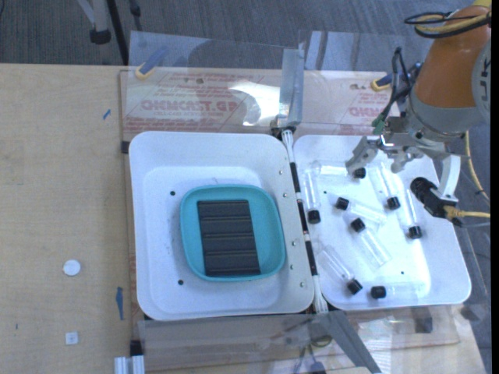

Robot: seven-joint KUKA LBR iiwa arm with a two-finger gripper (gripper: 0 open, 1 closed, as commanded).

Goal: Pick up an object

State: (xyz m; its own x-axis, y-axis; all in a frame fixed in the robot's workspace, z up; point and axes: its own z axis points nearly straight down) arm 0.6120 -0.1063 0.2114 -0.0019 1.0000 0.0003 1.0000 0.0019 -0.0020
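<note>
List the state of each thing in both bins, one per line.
Teal tray: flat in the left bin, holding a dark ribbed block.
Clear tubes: capped in black, lying scattered in the right bin.
Gripper: above the right bin's far end.

A broad orange band (446, 72) is seen on the arm above the wrist, with grey casing (485, 80) beside it at the frame's right edge. Yellow and black cables (437, 23) are looped over the top of the orange section, and thin dark wires (399, 76) are run down its left side. Below it, a grey metal wrist assembly (413, 135) is fitted with angular light-grey brackets. A black cylindrical part (426, 194) with a yellow cable (472, 213) is attached at the lower right.
</note>
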